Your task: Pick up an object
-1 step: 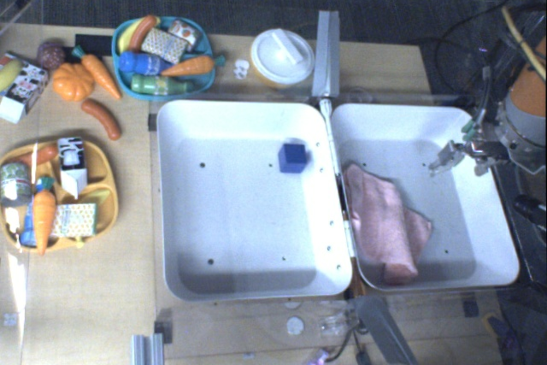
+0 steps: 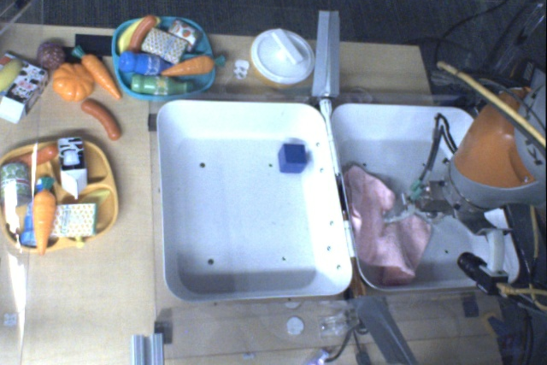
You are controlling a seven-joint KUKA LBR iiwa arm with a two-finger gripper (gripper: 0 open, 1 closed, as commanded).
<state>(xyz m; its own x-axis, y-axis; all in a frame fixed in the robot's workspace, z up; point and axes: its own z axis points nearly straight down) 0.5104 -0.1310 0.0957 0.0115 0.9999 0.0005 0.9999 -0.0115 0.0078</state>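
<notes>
A small blue cube (image 2: pixel 293 156) lies in the left bin (image 2: pixel 214 269), towards its upper right. A crumpled pink cloth (image 2: pixel 379 228) lies along the left side of the right bin (image 2: pixel 385 128). My gripper (image 2: pixel 402 211) reaches in from the right and is low over the cloth's right edge, touching or nearly touching it. The grey arm with its orange band (image 2: pixel 491 154) stands over the right half of that bin and hides part of its floor.
To the left of the bins, toy food lies on the bench: a blue bowl (image 2: pixel 162 55), a yellow tray (image 2: pixel 55 197), loose carrots and a sausage (image 2: pixel 101 117). A white lidded container (image 2: pixel 282 55) stands behind the left bin. Cables hang at the right.
</notes>
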